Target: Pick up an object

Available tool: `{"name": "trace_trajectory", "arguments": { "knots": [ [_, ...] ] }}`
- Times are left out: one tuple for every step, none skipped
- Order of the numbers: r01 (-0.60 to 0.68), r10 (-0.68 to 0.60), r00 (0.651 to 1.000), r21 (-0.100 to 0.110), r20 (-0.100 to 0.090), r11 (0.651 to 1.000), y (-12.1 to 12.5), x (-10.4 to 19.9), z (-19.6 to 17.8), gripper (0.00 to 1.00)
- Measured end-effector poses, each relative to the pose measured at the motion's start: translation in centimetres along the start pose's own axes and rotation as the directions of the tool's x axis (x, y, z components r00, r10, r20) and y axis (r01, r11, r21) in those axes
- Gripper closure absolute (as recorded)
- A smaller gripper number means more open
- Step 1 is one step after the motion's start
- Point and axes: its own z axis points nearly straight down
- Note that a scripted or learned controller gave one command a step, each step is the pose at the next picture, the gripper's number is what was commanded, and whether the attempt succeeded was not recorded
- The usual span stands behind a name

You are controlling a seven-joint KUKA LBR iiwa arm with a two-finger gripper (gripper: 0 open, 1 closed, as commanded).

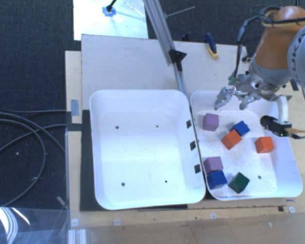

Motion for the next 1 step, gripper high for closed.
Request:
{"name": "trace_trajectory", "arguments": {
  "knots": [
    [-0.008,0.009,1.000,-0.005,0.005,1.000,5.08,-3.99,9.89,0.00]
  ]
}}
